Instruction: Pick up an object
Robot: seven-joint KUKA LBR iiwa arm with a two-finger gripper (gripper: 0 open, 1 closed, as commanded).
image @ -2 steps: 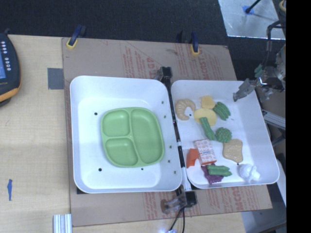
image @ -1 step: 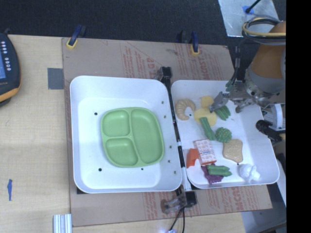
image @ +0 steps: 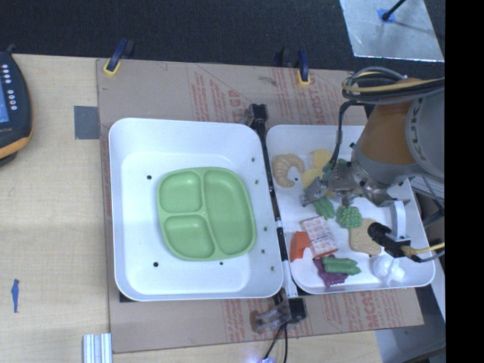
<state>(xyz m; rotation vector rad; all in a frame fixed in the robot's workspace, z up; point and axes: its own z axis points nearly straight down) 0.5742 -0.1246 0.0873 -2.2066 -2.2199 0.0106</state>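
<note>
My gripper hangs low over the middle of the right bin, reaching in from the right. Just below it lie a small dark green piece and a green broccoli floret. A beige ring-shaped pastry and a yellow piece lie to its upper left. Nearer the front sit a red-and-white packet, an orange piece, a purple and green item, a slice of toast and a white lump. Nothing visibly sits in the gripper.
The left bin holds a light green divided plate. A black divider with clips runs between the bins. A handheld pendant lies at the far left of the bench.
</note>
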